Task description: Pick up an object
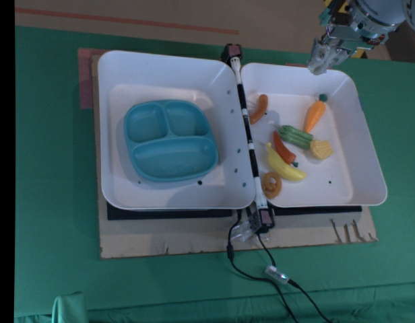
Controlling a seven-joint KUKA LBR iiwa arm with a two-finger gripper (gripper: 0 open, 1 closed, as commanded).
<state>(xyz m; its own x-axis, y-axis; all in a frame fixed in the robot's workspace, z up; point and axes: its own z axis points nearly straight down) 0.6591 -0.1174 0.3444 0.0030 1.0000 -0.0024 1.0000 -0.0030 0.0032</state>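
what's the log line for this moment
gripper: above right bin's far rim | holding: nothing seen | carrot, banana: in bin | plate: left bin

Open floor along right bin (369, 180) outer side; toy food (295, 140) crowded against the divider (248, 123).

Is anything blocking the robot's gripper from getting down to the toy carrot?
Nothing visible is in the way. The gripper hangs above the far edge of the right bin, and the carrot lies just below it in the picture on the bin floor, with bare white bin around its leafy end. The green vegetable lies beyond the carrot's tip.
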